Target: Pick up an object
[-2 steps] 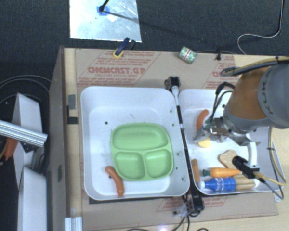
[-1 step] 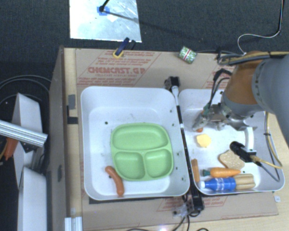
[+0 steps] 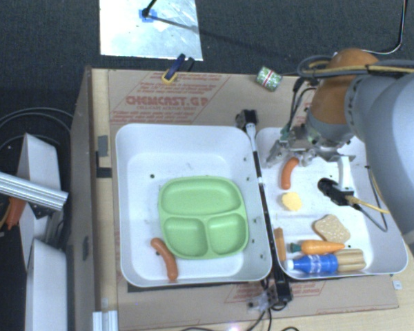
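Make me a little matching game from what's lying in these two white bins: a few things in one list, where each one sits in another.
Things:
1. green divided plate
2. sausage near the gripper
3. bread slice
4. blue bottle

Places:
A. right bin, along its near edge
B. left bin, in the middle
C. right bin, far end, under the arm's wrist
D. right bin, just above the carrot

Pairs: 1-B, 2-C, 3-D, 4-A
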